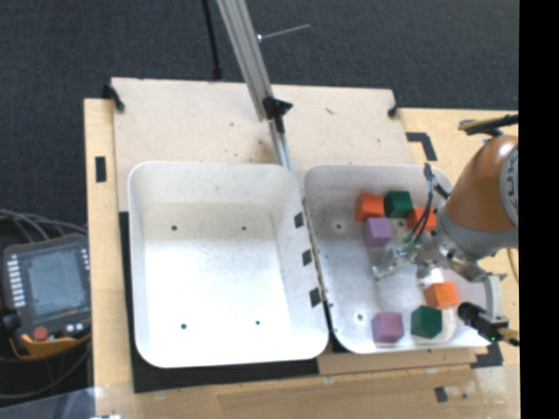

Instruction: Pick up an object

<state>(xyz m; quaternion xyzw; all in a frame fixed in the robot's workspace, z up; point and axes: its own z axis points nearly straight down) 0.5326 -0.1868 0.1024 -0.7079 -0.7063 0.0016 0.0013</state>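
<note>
Fingertips of the gripper (390,264) point toward the middle of the right bin (342,201); whether they stand apart or together cannot be told, and nothing shows between them.

Six blocks lie in this bin, counted by colour. Two orange: one orange block (369,206) up and left of the fingers, another orange block (441,295) down and right of them. Two green: a green block (398,202) above the fingers, a second green block (426,321) below right. Two purple: one purple block (378,230) just above the tips, a second purple block (387,326) below. A small orange piece shows beside the wrist.

Bare floor lies left of the fingers, up to the bin's left wall. Beyond it sits the left bin (140,234).
</note>
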